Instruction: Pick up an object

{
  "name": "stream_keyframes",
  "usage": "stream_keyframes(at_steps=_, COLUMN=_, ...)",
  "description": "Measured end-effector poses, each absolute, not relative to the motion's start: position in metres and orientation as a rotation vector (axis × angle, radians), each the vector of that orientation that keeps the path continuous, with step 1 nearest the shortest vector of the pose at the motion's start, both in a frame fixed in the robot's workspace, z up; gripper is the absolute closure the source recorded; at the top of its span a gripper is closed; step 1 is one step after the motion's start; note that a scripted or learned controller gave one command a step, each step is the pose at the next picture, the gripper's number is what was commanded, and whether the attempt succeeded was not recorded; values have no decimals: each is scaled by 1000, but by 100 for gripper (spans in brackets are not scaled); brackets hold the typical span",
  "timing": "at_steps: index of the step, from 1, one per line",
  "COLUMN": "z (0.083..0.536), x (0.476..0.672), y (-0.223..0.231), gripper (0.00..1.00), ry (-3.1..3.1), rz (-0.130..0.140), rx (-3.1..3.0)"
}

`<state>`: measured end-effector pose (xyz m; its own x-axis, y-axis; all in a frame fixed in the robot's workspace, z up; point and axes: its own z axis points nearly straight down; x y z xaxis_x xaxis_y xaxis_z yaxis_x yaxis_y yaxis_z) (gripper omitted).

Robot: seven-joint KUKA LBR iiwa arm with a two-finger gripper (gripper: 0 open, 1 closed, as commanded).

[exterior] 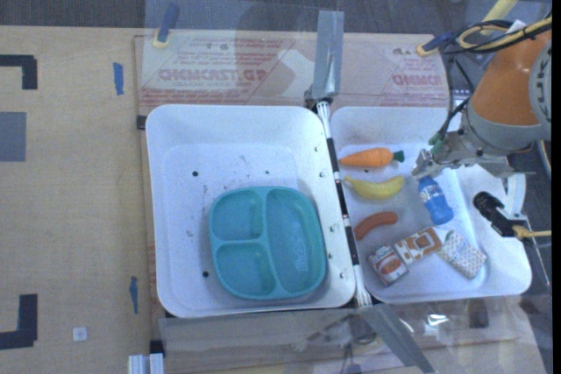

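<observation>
The right bin point(517, 276) holds several items. An orange toy carrot point(366, 158) lies at its back left, with a yellow banana point(377, 186) just in front of it. A reddish sausage point(375, 223) lies nearer the front. A small blue bottle point(435, 201) sits mid-bin, an orange-and-white carton point(405, 253) lies at the front, and a checkered packet point(463, 256) lies to its right. My gripper point(428, 160) hangs low over the bin, just behind the blue bottle and right of the carrot's green tip.
The left bin point(175, 144) holds a teal divided plate point(266, 243) at its front right. The grey and orange arm point(507, 92) comes in over the right bin's back right corner. A ridge point(337, 188) separates the two bins.
</observation>
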<state>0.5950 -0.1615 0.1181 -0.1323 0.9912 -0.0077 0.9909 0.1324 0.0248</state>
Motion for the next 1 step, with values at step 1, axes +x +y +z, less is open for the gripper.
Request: stream_keyframes(at_steps=1, z=221, x=596, y=-129, gripper=100, ry=2385, rz=1, rx=2041)
